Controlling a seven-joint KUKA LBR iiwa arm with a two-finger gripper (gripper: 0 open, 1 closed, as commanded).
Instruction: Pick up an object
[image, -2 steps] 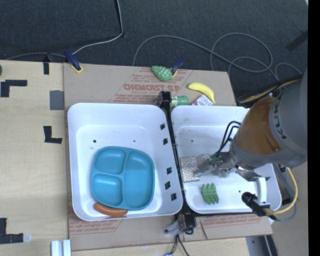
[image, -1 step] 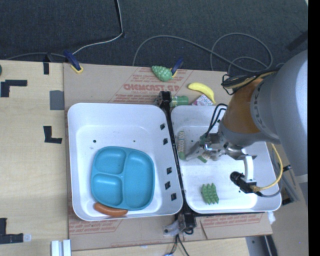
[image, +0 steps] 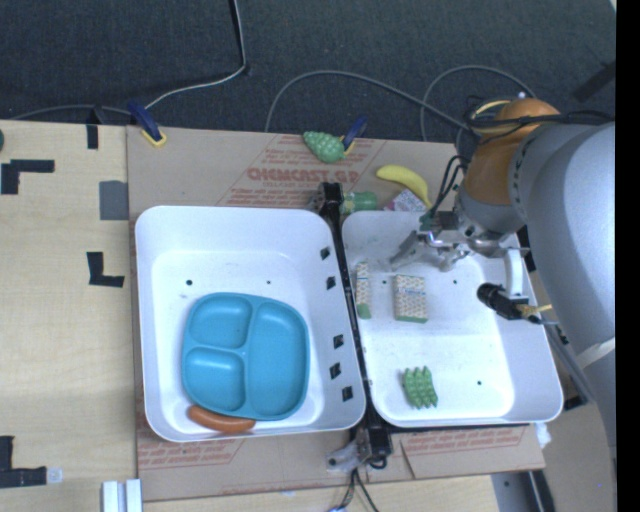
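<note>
Sponge block (image: 410, 297) looks light and squashy, best pinched across its short sides; the claw (image: 432, 243) hovers spread, empty.

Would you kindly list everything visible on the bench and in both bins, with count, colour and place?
bins: 2, white, side by side on the bench
divided plate: 1, blue, left bin
sausage: 1, orange, left bin, by the plate's near edge
green block: 1, right bin, near side
patterned sponge: 1, tan and green, right bin, middle
flat packet: 1, pale, right bin, beside the divider
banana: 1, yellow, behind the right bin
green toy: 1, behind the bins
arm: 1, grey with orange band, over the right bin
gripper: 1, above the right bin's far side
</note>
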